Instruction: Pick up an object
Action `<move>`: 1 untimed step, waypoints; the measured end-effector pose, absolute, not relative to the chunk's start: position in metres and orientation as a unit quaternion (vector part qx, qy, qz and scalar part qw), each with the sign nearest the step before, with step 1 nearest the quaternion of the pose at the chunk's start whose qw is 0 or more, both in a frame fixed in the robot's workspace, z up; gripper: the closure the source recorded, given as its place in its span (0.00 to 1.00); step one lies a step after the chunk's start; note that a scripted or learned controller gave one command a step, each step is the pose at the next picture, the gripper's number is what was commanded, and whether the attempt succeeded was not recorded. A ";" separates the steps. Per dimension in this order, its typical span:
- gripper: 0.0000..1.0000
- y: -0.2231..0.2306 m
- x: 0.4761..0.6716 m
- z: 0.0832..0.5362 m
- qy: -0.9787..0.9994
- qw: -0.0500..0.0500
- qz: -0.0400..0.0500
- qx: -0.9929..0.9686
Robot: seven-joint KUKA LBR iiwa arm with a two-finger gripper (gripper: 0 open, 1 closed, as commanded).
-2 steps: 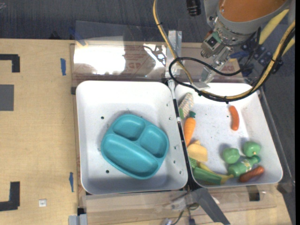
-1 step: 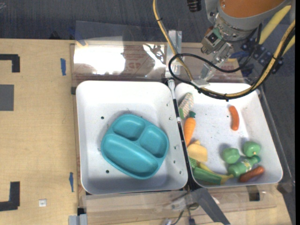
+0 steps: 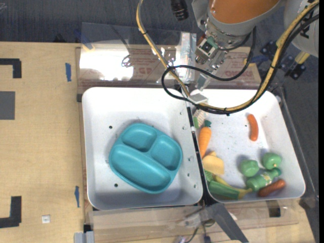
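While end effector (image 3: pixel 196 87) hovers at bin divider, carrot (image 3: pixel 203 138) lies just below.

The left bin (image 3: pixel 96 110) holds a teal plate (image 3: pixel 146 157) with three compartments, lying near the bin's middle and turned at a slant. Left of this bin, the bench top (image 3: pixel 35 135) is light wood with black marks (image 3: pixel 12 67) near its edge. Small pieces of blue tape (image 3: pixel 68 71) stick just beside the bin's left wall.
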State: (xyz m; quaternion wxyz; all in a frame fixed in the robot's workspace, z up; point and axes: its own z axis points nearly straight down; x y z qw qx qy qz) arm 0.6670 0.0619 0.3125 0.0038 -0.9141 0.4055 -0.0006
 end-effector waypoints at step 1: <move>1.00 0.006 0.661 0.375 0.277 0.003 -0.003 -0.961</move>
